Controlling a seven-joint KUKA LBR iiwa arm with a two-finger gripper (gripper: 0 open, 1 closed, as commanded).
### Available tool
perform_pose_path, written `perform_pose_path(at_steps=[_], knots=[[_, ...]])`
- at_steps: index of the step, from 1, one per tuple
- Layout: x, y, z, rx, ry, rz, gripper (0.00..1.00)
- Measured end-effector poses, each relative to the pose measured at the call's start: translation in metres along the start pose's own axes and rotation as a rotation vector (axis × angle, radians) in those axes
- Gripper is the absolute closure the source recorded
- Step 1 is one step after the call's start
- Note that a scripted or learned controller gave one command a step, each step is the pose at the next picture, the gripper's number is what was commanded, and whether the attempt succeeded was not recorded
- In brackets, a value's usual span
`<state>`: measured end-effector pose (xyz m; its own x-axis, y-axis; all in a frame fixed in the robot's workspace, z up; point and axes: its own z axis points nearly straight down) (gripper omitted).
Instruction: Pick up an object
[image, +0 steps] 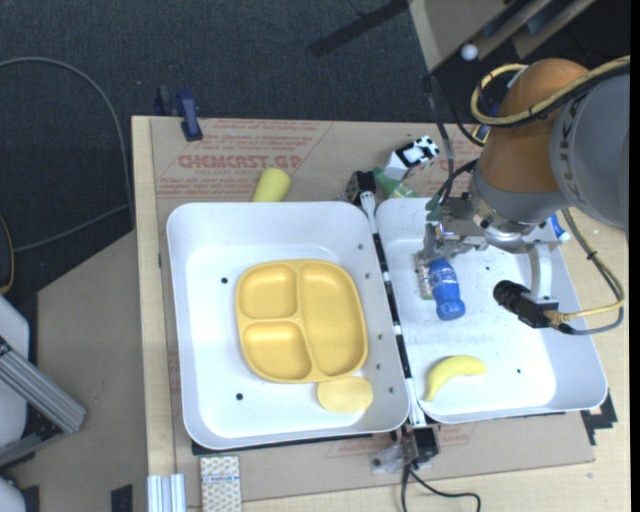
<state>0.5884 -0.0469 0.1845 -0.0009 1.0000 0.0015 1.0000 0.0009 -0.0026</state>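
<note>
A blue plastic bottle (447, 294) with a clear upper end lies in the right bin (560, 385), towards its left side. My gripper (436, 252) hangs right over the bottle's upper end, touching or nearly touching it. A yellow banana (452, 373) lies near the front of the same bin. In the left bin (200, 300) rests a yellow divided plate (300, 320), with a pale yellow round piece (345, 394) at its front edge.
Behind the bins, a yellow cylinder (270, 185) lies on the cardboard bench top. A black-and-white object (415, 153) and a green item (395, 176) sit near the bins' back junction. A blue clamp (187, 114) stands at the bench's far left corner.
</note>
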Motion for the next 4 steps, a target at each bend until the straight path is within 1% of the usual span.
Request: perform_pose_path(at_steps=[1,2,3,4], knots=[[-0.031,0.003,-0.006,-0.004,-0.003,0.001,1.0],[-0.019,0.028,0.0,-0.005,-0.002,0.0,1.0],[0.005,0.014,0.0,0.0,0.0,0.0,1.0],[0.01,0.061,0.0,-0.004,-0.003,0.0,1.0]])
